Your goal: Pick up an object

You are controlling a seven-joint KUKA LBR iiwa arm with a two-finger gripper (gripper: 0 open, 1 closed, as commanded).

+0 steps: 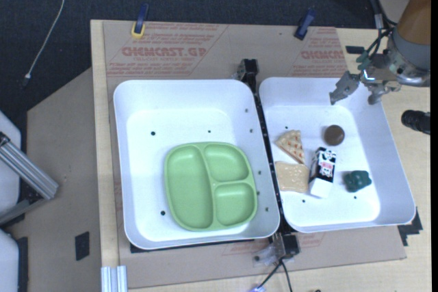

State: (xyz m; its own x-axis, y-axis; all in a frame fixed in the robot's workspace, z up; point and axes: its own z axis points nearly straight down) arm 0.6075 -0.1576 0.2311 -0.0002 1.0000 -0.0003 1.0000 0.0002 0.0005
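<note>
two shallow white bins are sitting side by side on a cardboard-covered bench. the left bin (137,113) is holding a green divided plate (209,184) with three compartments. the right bin (383,147) is holding the loose objects: a wedge of toy pizza (291,144), a pale flat square like a slice of bread (291,177) just below it, a small black and white carton (324,171) lying tilted beside the bread, a brown round piece (334,135) above the carton, and a dark green lump (356,180) to its right. the grey arm is reaching in from the right, and its gripper (358,91) is hanging over the far right part of the right bin with its two fingers spread wide and nothing between them. it is sitting well apart from every object; the brown round piece looks nearest. as far as i can judge, the pick is not yet done: no object is being lifted, all are resting on the bin floor, and choosing one, descending and closing are all left.
</note>
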